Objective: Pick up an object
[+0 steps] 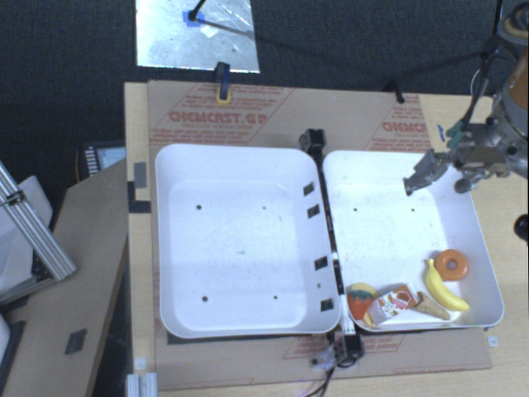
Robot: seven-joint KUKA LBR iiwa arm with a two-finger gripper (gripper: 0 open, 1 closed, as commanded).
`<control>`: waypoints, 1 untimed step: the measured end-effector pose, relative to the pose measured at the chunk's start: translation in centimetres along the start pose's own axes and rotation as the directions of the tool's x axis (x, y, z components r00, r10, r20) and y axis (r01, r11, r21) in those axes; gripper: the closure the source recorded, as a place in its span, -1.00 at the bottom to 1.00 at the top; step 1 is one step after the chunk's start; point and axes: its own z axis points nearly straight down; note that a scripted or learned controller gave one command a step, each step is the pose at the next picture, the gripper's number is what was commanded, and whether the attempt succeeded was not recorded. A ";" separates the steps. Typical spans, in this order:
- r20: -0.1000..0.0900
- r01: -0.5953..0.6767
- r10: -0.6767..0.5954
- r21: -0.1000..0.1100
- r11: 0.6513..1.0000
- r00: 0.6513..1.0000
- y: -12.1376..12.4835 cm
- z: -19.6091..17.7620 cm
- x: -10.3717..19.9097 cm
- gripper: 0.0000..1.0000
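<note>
My gripper [440, 179] hangs over the far right part of the right bin [388, 222], open, its two dark fingers [420, 175] spread apart with nothing between them. The objects lie together in that bin's near right corner, well below the gripper in the view. An orange ring-shaped piece [450, 263] sits next to a yellow banana [442, 288]. Left of the banana are a brown cone-like piece [431, 308], a white and red packet [392, 303] and a round orange-red fruit [361, 299] by the bin's near left corner.
The left bin [240, 238] stands beside the right one, with a black divider with clips [324, 222] running between them. Both rest on a cardboard sheet [273, 110]. A shiny metal plate [197, 21] lies beyond the bench, and an aluminium frame [33, 230] stands at the left.
</note>
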 end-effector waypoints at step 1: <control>0.001 -0.004 0.004 0.006 1.000 1.000 -0.4 -3.5 3.2 -1.00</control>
